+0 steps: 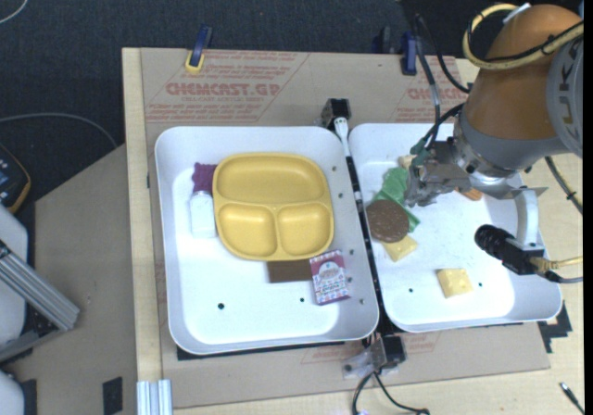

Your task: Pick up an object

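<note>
Two shallow white bins are seen from above, side by side on a pale brown tabletop (269, 94) printed with red lettering. The left bin (250, 311) is mostly taken up by a yellow plate (273, 205) divided into three sections. A purple item (203, 175) and a small white bottle (201, 215) are tucked against the plate's left edge. Below the plate a flat brown piece (289, 270) is laid, with a small pink patterned packet (330, 278) overlapping its right end.

In the right bin (482, 307), a green piece (397, 187) lies in the upper left part, touching a round brown disc (387, 220) just below it. A pale yellow chunk (400, 249) is set against the disc's lower edge. A yellow block (454, 282) lies apart from these, toward the bin's near side.

The grey and orange arm (519, 80) is extended in from the right. The gripper (428, 174) is positioned over the upper part of the right bin, just beside the green piece's right edge. Whether the gripper is wide or narrow cannot be told, nor whether anything is gripped.
</note>
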